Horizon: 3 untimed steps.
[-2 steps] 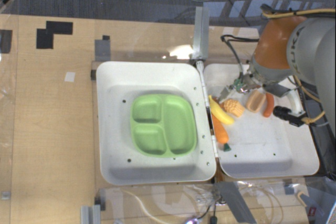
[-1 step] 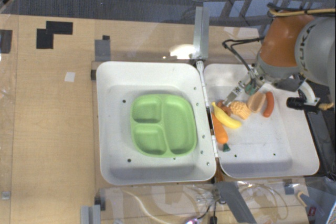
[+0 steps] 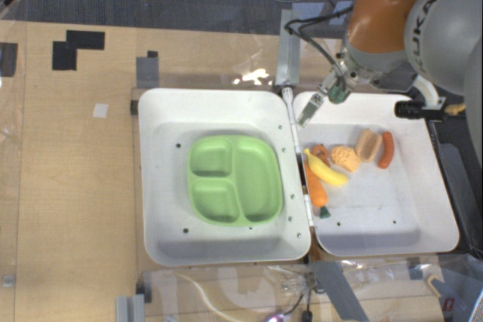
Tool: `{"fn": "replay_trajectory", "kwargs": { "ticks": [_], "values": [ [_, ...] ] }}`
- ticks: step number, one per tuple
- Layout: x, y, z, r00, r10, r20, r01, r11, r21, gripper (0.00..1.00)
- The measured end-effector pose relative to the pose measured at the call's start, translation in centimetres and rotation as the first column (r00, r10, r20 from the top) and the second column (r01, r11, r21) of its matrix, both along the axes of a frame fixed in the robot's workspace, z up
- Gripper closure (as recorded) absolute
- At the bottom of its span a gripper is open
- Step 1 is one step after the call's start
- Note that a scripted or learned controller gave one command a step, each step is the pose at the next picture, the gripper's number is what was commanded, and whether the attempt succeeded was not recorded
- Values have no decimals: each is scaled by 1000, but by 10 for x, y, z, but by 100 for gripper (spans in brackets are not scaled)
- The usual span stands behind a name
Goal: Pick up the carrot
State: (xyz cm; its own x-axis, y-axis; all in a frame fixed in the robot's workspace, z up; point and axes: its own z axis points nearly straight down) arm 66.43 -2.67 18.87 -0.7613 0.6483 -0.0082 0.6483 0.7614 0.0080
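Note:
The carrot (image 3: 317, 189) is orange with a small green stub at its near end. It lies along the left wall of the right bin (image 3: 392, 226), partly under a yellow banana (image 3: 327, 172). My gripper (image 3: 309, 111) hangs over the far-left corner of that bin, above the divider between the two bins. It is well beyond the carrot and apart from it, slanting down to the left from the orange-banded wrist (image 3: 377, 11). Nothing shows in its grasp.
Beside the banana lie a small reddish piece (image 3: 321, 152), a tan pastry (image 3: 345, 157), a bread bun (image 3: 367, 145) and a red sausage (image 3: 387, 149). A green compartment plate (image 3: 234, 179) sits in the left bin (image 3: 162, 237).

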Motion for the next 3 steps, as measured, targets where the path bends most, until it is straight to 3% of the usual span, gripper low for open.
{"fn": "replay_trajectory", "kwargs": {
  "ticks": [1, 2, 3],
  "values": [
    [-76, 10, -2, 995, 96, -5, -96, 995, -1, 0],
    [-146, 5, -3, 996, 85, -6, -85, 996, 0, 0],
    [-121, -6, -3, 996, 85, -3, -85, 996, 0, 0]
  ]
}}
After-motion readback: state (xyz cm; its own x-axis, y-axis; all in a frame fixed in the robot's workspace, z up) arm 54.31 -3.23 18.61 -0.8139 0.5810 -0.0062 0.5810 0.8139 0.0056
